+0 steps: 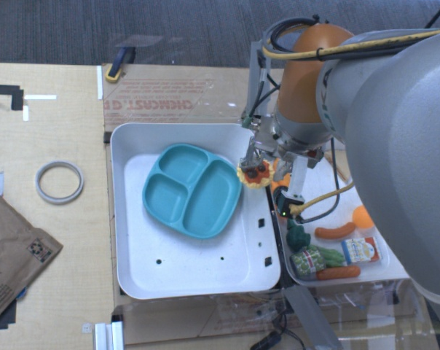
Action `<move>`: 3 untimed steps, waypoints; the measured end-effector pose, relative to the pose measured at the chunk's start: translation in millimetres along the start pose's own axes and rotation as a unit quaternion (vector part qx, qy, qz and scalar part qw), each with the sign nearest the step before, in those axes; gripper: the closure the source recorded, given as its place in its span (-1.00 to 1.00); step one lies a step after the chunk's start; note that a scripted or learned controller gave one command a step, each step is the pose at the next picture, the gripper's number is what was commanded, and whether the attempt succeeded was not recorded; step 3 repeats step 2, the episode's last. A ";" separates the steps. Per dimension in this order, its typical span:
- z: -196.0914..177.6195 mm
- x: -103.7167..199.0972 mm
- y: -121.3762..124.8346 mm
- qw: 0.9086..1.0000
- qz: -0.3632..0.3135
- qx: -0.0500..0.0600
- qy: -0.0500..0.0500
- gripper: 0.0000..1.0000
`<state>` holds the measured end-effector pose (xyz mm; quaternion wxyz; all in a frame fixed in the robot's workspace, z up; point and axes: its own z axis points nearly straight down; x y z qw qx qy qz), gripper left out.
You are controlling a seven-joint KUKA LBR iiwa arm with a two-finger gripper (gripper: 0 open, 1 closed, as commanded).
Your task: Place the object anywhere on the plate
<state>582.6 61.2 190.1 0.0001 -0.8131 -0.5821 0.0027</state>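
A teal divided plate [191, 190] lies in the left white bin [132, 254]. Just off the plate's right rim hangs a small yellow, red and brown toy food piece [253, 173], and my gripper [255, 165] is shut on it from above. The piece sits over the bin floor beside the plate, near the bin's right wall. The grey arm with its orange band [307, 86] comes down from the upper right and hides much of the right bin.
The right bin [380, 268] holds several toy foods: two sausages [336, 232], an orange piece [361, 216], a green vegetable [315, 257] and a small carton [360, 251]. A tape ring [60, 181] and a brown paper bag [12, 257] lie on the bench at left.
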 end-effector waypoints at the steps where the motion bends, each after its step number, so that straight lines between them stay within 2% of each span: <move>1: 17.3 43.0 -14.1 0.996 0.084 0.000 0.000 1.00; 2: 17.3 43.1 -14.1 0.996 0.084 0.000 0.000 -1.00; 3: 17.3 43.1 -14.1 0.996 0.084 0.000 0.000 -1.00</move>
